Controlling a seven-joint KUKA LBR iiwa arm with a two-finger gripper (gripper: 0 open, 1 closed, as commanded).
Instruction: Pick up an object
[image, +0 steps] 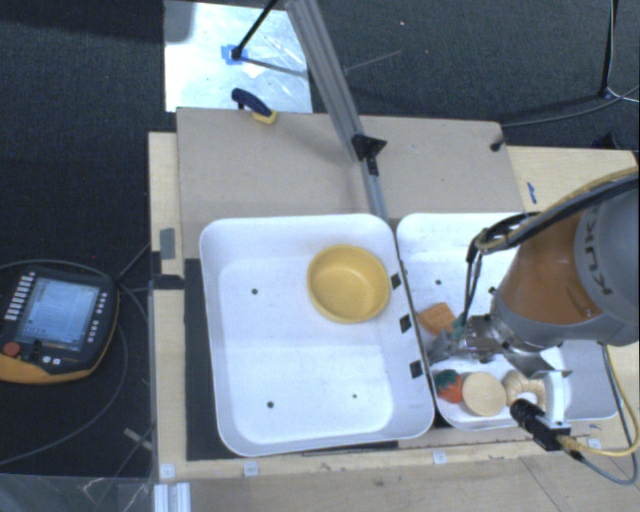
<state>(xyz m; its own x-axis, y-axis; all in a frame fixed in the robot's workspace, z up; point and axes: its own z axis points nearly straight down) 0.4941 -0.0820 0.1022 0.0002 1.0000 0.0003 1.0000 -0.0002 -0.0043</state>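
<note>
Arm low over right bin, lower right of frame; gripper state not readable.

Grey arm (575, 275) with orange band fills the right side of the frame, and its wrist comes down over the near end of the right bin (440, 245). Gripper (450, 345) sits at the bin's left wall, among the objects; cannot tell how it is set or whether it touches anything. Just above it lies an orange block (436, 318). Below it, at the bin's lower edge, a small red-and-green item (447, 381) lies beside a tan round piece (483, 393), the two about touching. Left bin (240, 400) holds a yellow bowl (348, 283), upright, near its upper right corner. Desk (270, 160) shows bare brown board above both bins. Teach pendant (55, 320) lies on dark floor at far left.
</note>
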